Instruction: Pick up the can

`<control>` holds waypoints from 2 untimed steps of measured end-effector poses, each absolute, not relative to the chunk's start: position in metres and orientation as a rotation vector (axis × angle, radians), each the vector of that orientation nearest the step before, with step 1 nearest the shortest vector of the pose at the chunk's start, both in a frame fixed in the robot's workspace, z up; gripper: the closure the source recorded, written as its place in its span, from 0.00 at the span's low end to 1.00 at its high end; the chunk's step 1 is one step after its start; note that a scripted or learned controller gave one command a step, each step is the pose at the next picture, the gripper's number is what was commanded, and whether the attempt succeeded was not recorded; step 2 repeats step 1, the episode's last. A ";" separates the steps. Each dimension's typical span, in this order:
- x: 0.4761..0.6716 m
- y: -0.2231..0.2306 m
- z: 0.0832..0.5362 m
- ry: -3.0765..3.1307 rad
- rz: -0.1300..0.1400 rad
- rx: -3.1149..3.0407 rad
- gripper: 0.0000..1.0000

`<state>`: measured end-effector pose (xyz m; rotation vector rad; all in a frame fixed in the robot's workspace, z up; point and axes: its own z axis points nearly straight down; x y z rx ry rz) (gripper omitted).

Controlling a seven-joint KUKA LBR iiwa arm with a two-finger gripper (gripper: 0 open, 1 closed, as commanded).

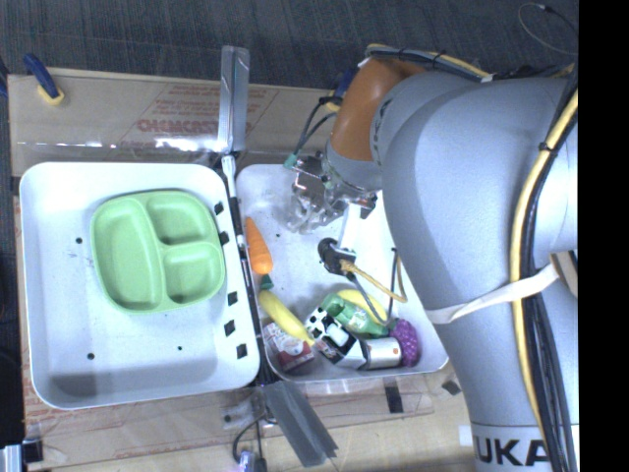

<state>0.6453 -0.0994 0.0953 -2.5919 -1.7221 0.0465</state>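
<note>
gripper [313,203] seen over right bin [285,190] | grip too blurry to be told | can [381,353] maybe lying at near end

Gripper [313,205] hangs over right bin [285,190], near its far edge. Can [381,353] lies at that bin's near edge, touching purple grapes [405,340], beside green bottle [356,319] and banana [280,314]. Carrot [257,248] along the left wall. Green plate [157,249] in left bin [59,362].
</note>
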 end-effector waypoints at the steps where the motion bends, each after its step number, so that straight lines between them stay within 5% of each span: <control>1: 0.644 -0.097 0.100 -1.732 0.059 -2.576 1.00; 2: 0.644 -0.097 0.100 -1.732 0.059 -2.576 1.00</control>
